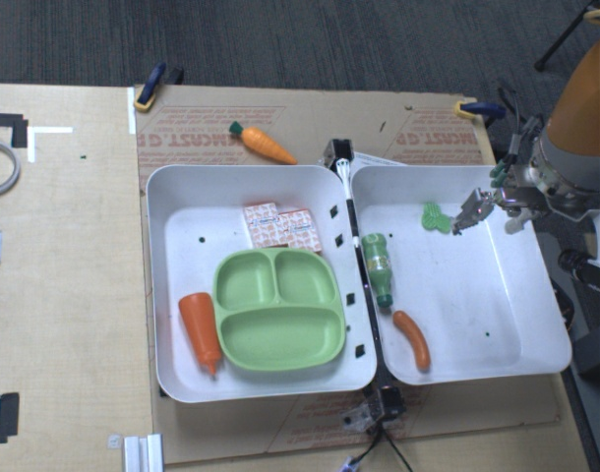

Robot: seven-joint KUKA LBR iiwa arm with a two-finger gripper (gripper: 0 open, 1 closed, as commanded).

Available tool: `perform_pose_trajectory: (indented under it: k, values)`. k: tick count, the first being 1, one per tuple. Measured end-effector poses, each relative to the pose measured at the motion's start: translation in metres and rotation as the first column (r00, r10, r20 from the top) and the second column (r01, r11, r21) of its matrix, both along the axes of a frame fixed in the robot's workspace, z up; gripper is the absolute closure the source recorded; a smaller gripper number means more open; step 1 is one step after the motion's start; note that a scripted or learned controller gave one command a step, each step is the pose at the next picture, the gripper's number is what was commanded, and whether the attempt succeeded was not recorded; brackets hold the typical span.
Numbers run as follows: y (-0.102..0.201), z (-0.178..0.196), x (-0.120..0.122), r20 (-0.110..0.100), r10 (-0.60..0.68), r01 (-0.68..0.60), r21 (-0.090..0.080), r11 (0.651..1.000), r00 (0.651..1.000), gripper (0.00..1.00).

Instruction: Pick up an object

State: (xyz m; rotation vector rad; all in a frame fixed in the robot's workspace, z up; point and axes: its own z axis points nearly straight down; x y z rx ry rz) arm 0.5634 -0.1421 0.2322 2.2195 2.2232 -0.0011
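Observation:
My gripper (492, 218) hangs over the upper right part of the right bin (497, 347). Its fingers stand open with nothing between them. Just left of the left fingertip (467, 215) lies a small green leafy toy (437, 218), close to it but not held. A green bottle (377, 268) lies along the right bin's left wall. Below it rests an orange-brown sausage (412, 339).
The left bin (172, 200) holds a green divided plate (278, 310), an orange bottle (200, 332) and a red-and-white packet (277, 226). A toy carrot (263, 143) lies on the cardboard behind the bins. Clamps sit at the cardboard's corners.

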Motion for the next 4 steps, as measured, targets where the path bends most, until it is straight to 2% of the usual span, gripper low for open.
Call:
perform_pose_trajectory:
  k: [1, 2, 3, 4]
  values:
    - [0.06, -0.032, -0.063, 0.0, 0.009, -0.009, 0.0, 1.0, 1.0, 0.0]
    - [0.043, -0.137, -0.084, 0.008, -0.165, 0.165, 0.0, 0.986, 0.986, 0.0]
    - [0.048, -0.137, -0.083, 0.007, -0.117, 0.117, 0.002, 0.993, 0.993, 0.0]
    - [0.05, -0.137, -0.083, 0.007, -0.012, 0.012, 0.002, 1.0, 1.0, 0.0]
